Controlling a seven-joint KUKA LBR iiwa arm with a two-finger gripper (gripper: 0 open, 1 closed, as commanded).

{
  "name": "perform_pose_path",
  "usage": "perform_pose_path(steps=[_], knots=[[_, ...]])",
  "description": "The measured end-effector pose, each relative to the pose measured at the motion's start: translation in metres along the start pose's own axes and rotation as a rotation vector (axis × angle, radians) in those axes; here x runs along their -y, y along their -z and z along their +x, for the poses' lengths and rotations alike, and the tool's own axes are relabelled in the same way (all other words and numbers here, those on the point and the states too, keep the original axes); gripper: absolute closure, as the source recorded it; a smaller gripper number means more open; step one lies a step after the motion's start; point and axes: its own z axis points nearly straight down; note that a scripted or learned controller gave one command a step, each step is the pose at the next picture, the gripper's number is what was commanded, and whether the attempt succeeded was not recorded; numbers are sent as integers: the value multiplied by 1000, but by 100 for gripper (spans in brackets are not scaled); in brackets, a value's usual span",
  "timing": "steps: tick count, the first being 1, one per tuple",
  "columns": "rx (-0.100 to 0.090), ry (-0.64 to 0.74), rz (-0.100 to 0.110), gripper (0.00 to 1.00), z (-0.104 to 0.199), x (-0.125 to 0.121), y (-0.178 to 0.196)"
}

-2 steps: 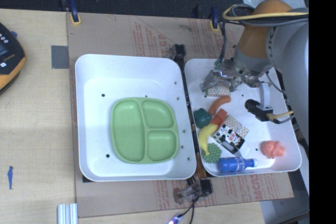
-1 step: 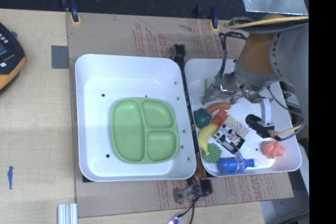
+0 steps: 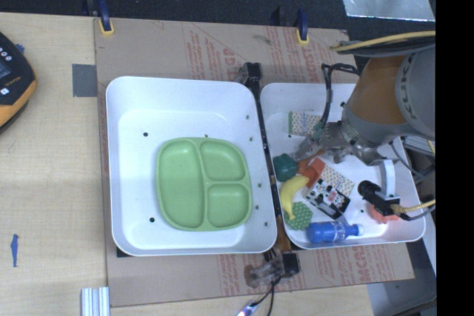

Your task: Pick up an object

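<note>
**Gripper low among the small objects in the right bin**

The objects to pick lie together in the right bin [image 3: 292, 101], in its left and lower part. An orange-red piece [image 3: 314, 168] lies near the middle of this bin, and a flat card with a black and white pattern [image 3: 331, 189] is touching it on the lower right side. To the left of them is a dark teal object [image 3: 284, 166] and, under it, a yellow curved object [image 3: 288, 194]. A green dotted object [image 3: 301, 216] lies just below the yellow one, and a blue bottle [image 3: 331, 232] lies on its side near the bottom rim. A small patterned cloth [image 3: 302, 122] is in the upper part.

The gripper [image 3: 317, 146] is just above the orange-red piece and very near to it. It cannot be told if the gripper is open or closed, or if it is touching anything. The arm [image 3: 381, 96] enters from the right of the frame.

The left bin [image 3: 178, 111] holds a green divided plate [image 3: 201, 183]. Both bins stand on a cardboard sheet [image 3: 185, 48].
</note>
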Motion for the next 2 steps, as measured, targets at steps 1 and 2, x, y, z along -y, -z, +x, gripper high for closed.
perform_pose_path(steps=[1,2], knots=[[1,4,2,100,-1,0,10],[-1,1,-4,100,74,-37,102]])
